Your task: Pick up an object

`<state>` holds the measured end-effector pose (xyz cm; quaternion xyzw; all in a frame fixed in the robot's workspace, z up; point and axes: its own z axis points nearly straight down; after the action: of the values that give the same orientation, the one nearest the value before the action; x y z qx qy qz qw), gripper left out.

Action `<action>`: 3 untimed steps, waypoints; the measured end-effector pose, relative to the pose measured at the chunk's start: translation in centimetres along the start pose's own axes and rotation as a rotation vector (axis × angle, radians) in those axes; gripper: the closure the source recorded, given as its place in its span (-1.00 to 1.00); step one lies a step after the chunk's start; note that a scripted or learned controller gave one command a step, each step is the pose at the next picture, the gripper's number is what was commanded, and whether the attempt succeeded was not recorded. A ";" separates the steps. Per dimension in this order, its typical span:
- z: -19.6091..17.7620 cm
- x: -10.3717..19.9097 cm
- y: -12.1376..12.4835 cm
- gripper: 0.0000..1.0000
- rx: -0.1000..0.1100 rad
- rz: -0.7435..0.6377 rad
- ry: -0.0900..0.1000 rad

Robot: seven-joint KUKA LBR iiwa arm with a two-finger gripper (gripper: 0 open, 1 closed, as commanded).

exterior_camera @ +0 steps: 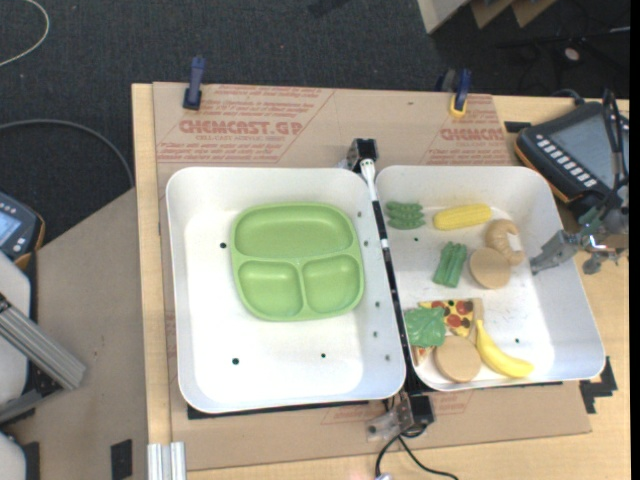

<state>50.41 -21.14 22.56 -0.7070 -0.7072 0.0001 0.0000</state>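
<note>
When read left to right: left bin point(200, 308) with one green three-compartment plate point(297, 260), flat, roughly centred. Right bin point(565, 303) crowded with toy food. Along the top: green leafy piece point(405, 214), then corn cob point(462, 216). Mid: green bean bundle point(451, 264), tan disc point(490, 268) touching tan mushroom-shaped piece point(502, 236) just above it. Along the bottom: green leaf point(424, 326) overlapping pizza slice point(460, 313), tan round slice point(458, 361) below both, banana point(500, 354) just beside that slice.

Both bins on printed cardboard sheet point(250, 123). Blue clamp point(193, 81) and blue-and-yellow clamp point(460, 93) on its far edge, black clip point(365, 153) at the top of the seam between bins. Dark handheld pendant point(570, 153) off the right bin's top-right corner.

Gripper point(550, 253) over the right bin's right wall, aimed toward tan disc and mushroom-shaped piece, near but apart. Open or closed: can't tell. Pick candidates nearest it: those two.
</note>
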 end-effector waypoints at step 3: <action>14.0 6.8 14.8 -1.00 -0.008 -0.006 0.000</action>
<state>65.18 -14.34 8.58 -0.7049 -0.7093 -0.0027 -0.0029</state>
